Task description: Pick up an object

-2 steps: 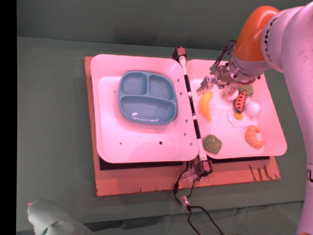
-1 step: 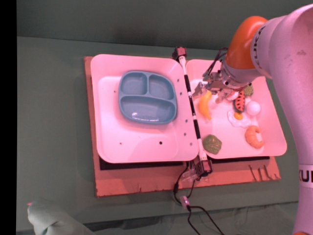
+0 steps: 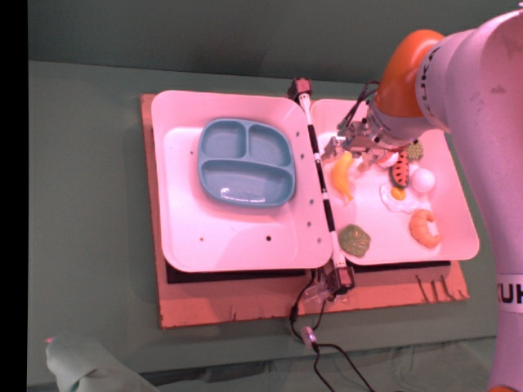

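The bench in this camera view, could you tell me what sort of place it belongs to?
Most likely a robot lab's grasping test rig, not a kitchen. Two white bins sit on a board with cables trailing off, the food is toys such as a banana and croissant, and a robot arm reaches in.

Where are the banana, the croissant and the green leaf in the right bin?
banana [image 3: 341,175], camera view, middle of its yellow body.
croissant [image 3: 424,228], camera view, centre of its curved back.
green leaf [image 3: 355,240], camera view, middle of its top face.

"KU" on the arm [image 3: 508,294]
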You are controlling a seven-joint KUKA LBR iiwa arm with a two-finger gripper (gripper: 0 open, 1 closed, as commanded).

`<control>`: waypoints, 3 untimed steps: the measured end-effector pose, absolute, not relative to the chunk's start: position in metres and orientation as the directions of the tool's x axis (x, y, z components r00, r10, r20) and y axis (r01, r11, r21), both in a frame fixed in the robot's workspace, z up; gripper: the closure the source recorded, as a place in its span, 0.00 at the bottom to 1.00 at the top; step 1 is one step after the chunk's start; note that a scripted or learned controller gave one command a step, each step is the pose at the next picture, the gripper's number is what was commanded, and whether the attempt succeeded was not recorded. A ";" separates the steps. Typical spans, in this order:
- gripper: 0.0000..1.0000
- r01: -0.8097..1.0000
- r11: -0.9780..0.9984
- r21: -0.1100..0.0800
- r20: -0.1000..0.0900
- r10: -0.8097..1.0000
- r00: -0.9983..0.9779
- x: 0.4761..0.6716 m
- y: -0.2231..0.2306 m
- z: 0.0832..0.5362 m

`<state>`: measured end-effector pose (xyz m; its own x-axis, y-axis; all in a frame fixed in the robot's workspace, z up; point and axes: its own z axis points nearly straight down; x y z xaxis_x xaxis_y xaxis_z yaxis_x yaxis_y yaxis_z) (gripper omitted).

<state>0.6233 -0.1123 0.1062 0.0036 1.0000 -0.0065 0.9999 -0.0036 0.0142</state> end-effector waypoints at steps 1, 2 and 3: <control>1.00 1.000 -0.007 0.024 -0.009 1.000 0.007 0.626 -0.114 0.120; 1.00 1.000 -0.002 0.012 -0.003 1.000 0.002 0.633 -0.111 0.185; 1.00 1.000 -0.002 0.012 -0.003 1.000 0.002 0.638 -0.119 0.234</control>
